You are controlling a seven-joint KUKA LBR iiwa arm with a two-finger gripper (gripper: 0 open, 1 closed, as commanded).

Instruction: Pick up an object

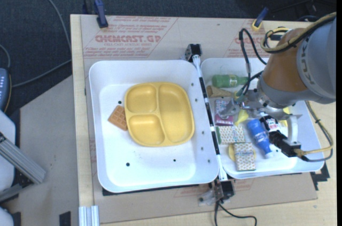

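You see two white bins: the left bin and the right bin. One yellow divided plate, one tan cracker-like piece, one green bottle, one blue bottle; the small packets cannot be counted.

even, bright overhead light, soft shadows, mild glare on white bins, slightly soft focus

A divided plate lies in the left bin; small packets crowd the right bin
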